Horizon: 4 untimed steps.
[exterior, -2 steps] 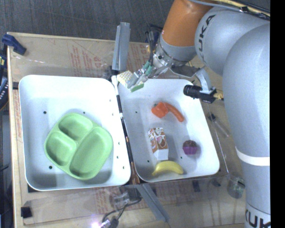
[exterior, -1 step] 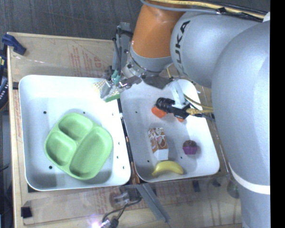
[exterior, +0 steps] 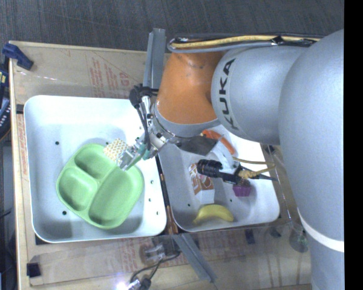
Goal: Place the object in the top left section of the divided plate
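The pale speckled object (exterior: pixel 114 149) sits left of the frame's centre, at the upper right rim of the green divided plate (exterior: pixel 78 187). It lies just beside the plate's upper small section, and I cannot tell whether it rests on the rim, rests on the bin floor or hangs just above them. It is small, with a dotted or woven-looking surface. I judge it to be light and probably soft or porous, like a bit of sponge or fabric, so it is neither fragile nor slippery, though it could squash or cling on release. A pinch across its narrow width, near the middle, would likely serve best, since an edge grip could let it fold or swing. The gripper (exterior: pixel 132 157) is touching or just beside its right side. The view is too small and crowded to tell how far the gripper is spread or whether it has hold of the object. The plate lies in the left bin (exterior: pixel 42 110), and the grey and orange arm (exterior: pixel 187 95) comes in from the right. In the right bin (exterior: pixel 181 222), a banana (exterior: pixel 215 213) and a purple piece (exterior: pixel 242 190) lie well apart from the plate.
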Each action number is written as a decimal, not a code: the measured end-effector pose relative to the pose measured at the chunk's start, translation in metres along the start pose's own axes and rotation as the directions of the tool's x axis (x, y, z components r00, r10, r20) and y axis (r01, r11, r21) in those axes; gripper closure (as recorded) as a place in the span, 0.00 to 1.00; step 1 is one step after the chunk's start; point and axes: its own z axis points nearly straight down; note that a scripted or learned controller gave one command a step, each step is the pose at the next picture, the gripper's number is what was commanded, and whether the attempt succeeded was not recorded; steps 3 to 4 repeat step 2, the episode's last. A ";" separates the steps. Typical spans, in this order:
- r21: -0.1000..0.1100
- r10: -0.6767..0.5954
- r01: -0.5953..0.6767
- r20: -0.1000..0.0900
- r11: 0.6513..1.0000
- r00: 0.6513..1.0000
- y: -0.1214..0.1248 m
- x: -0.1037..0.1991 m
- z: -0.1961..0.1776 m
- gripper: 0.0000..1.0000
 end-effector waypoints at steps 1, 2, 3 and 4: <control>-0.004 -0.166 0.166 0.004 0.986 0.986 0.036 0.072 -0.063 1.00; -0.004 -0.165 0.165 0.004 0.986 0.986 0.036 0.072 -0.063 0.00; -0.004 -0.165 0.165 0.004 0.986 0.986 0.036 0.072 -0.063 0.00; -0.004 -0.165 0.165 0.004 0.986 0.986 0.036 0.072 -0.063 0.00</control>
